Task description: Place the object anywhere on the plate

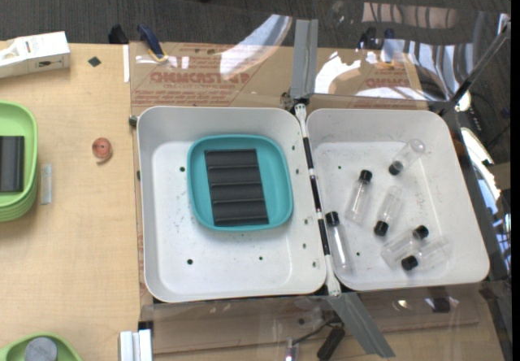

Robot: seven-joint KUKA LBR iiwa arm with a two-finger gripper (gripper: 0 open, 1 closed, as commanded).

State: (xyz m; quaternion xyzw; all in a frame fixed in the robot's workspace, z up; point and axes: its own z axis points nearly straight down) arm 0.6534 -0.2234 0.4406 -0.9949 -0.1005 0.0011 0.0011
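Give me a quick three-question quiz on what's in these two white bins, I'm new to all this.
1. True or false: the teal plate sits in the left bin.
2. Which bin holds the clear vials with black caps: A left, B right?
3. What lies on the plate?

Key: 1 true. 2 B. 3 a dark ridged block.

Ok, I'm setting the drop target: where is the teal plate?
The teal plate lies in the left bin, toward its upper middle, carrying a ridged black insert.
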